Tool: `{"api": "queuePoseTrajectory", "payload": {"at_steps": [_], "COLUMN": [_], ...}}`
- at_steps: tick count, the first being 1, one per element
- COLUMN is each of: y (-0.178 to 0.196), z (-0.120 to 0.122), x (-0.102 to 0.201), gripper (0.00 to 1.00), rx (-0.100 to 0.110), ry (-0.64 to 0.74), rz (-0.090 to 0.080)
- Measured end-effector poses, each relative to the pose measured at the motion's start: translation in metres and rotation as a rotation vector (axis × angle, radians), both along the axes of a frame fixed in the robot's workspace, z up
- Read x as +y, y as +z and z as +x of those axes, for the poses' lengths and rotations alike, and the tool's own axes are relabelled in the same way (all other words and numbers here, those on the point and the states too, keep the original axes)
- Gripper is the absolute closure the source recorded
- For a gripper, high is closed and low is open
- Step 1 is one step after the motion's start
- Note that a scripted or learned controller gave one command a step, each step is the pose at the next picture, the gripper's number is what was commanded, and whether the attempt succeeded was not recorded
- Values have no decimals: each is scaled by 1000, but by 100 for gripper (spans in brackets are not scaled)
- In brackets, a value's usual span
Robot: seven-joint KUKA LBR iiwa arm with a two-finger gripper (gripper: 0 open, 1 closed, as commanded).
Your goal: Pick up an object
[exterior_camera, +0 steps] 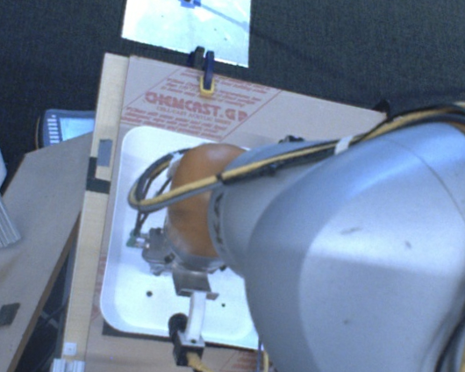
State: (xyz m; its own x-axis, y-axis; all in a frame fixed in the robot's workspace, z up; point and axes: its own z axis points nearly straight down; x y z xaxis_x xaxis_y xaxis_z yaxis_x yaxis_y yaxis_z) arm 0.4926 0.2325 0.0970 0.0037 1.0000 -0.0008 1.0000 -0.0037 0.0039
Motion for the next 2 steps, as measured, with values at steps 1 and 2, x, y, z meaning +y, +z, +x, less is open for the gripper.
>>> {"api": "queuePoseTrajectory", "payload": {"at_steps": [1, 2], "y": [45, -1], "z": [68, -11], "x": [-6, 2], "gripper": [100, 100], "rx": [-4, 14], "ry": [5, 5], "rz": [2, 0]}}
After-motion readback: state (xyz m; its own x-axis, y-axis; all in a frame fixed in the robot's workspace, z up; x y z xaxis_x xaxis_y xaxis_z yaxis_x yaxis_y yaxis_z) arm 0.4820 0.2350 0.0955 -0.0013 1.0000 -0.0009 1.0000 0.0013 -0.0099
